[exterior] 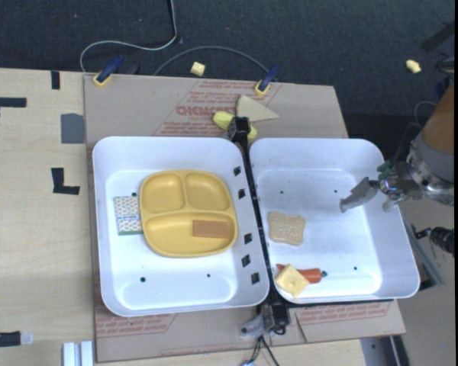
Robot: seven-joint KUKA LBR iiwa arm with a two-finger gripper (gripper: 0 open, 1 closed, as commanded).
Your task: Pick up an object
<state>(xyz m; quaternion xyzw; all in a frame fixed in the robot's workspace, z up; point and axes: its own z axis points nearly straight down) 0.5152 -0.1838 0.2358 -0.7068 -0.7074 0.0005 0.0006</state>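
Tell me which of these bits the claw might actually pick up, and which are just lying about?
For the job:
claw, over the right bin
toast slice
yellow cheese wedge
red piece
yellow divided plate
brown block
patterned packet

Lying about:
cardboard sheet
cables
yellow scraps on the dark floor

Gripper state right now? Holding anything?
Gripper: over the right bin, near its right wall. Open or shut cannot be told; nothing seen in it.
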